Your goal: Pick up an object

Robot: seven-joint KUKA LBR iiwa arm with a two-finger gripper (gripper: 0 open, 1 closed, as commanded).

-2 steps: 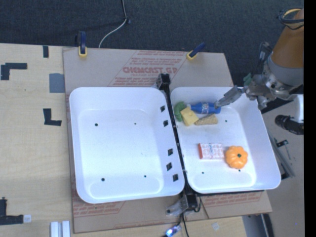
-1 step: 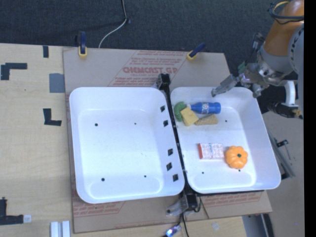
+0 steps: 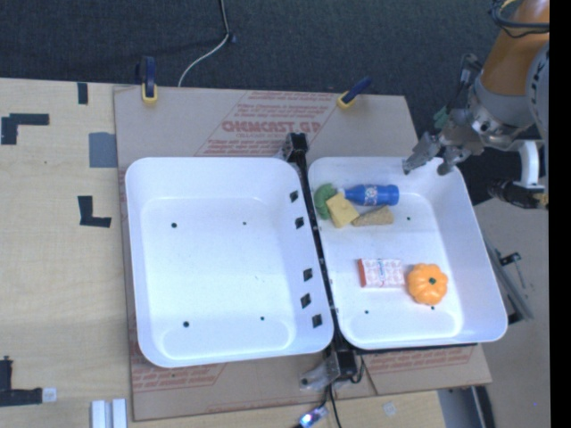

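Observation:
The right bin (image 3: 464, 230) holds a blue bottle (image 3: 371, 194) lying on its side, a yellow block (image 3: 342, 209), a green piece (image 3: 323, 194), a tan wedge (image 3: 375, 218), a red-and-white packet (image 3: 381, 273) and an orange pumpkin-shaped toy (image 3: 427, 283). My gripper (image 3: 428, 162) hangs over the bin's far right corner, to the right of the blue bottle and apart from it. Its two fingers are spread with nothing between them.
The left bin (image 3: 143, 239) sits beside the right one, joined by a black clip row at the middle. Both rest on a cardboard sheet (image 3: 259, 123) held by clamps (image 3: 147, 77) at the back. The arm's grey and orange body fills the top right.

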